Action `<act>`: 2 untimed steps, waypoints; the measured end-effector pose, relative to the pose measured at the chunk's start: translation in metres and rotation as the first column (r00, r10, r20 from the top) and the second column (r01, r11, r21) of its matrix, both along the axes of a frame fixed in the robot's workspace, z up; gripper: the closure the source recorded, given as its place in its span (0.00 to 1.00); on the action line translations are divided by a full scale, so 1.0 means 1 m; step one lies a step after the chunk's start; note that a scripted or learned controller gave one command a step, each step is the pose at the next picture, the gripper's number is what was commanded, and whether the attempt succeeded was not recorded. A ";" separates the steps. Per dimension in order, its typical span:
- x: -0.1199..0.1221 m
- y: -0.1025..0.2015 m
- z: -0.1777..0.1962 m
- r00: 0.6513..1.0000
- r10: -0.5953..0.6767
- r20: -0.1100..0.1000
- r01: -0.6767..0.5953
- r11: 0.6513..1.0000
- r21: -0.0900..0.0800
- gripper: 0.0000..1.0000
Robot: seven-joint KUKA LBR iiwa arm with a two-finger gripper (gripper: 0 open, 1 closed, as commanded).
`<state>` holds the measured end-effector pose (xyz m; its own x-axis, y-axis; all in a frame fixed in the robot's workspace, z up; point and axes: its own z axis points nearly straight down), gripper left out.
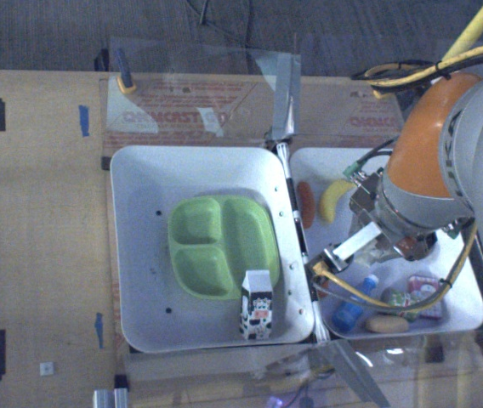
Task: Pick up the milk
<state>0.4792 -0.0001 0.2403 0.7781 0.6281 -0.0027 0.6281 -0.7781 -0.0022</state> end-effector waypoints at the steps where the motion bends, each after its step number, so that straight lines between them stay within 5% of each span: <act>1: 0.036 -0.080 0.020 0.978 -0.207 0.000 0.207 0.978 -0.001 1.00; 2: 0.001 -0.111 0.101 0.996 0.088 0.001 -0.088 0.996 0.000 1.00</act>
<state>0.4803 -0.1111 0.3411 0.7198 0.6942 -0.0018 0.6942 -0.7198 -0.0011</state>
